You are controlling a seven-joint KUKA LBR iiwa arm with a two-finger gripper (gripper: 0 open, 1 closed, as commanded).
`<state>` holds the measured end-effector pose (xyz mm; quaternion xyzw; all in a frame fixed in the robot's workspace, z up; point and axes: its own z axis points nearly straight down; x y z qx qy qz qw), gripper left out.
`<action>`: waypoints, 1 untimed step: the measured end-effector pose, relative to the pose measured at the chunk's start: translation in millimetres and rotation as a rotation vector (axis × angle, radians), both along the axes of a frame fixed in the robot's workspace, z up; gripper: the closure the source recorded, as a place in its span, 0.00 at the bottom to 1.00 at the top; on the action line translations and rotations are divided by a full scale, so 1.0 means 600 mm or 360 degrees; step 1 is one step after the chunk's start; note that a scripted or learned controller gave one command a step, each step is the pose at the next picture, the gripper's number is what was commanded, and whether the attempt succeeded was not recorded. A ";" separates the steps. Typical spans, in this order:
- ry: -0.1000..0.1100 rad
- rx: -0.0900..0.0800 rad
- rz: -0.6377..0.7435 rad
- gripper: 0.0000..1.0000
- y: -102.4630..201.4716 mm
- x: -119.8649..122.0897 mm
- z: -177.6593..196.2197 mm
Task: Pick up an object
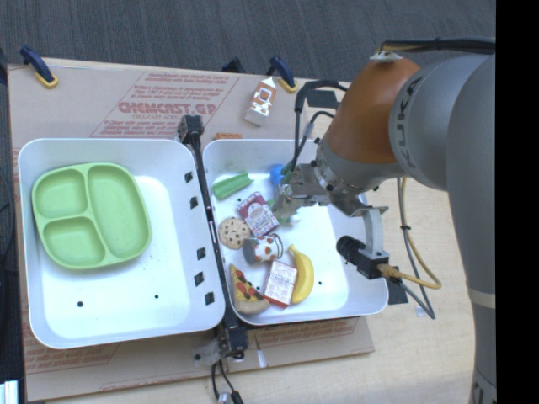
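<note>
1. Nearest, right bin (358,297), 6 o'clock end: pizza slice (244,290), carton (281,282), banana (302,273), packed close.
2. Mid-bin: cookie (229,231), small can (268,247), red packet (258,215); likely pick candidates.
3. Gripper (290,199) low at the packet's 3 o'clock, wrist hiding it; jaw state: cannot tell.
4. Far end: green vegetable (231,183).
5. Left bin (50,310), 9 o'clock: green divided tray (90,215).

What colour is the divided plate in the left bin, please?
Light green, seen plainly in the camera view: the divided plate.
</note>
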<state>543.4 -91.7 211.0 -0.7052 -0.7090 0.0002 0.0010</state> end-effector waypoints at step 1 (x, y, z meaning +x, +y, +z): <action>0.0000 0.0000 0.0001 1.00 -0.014 0.071 0.000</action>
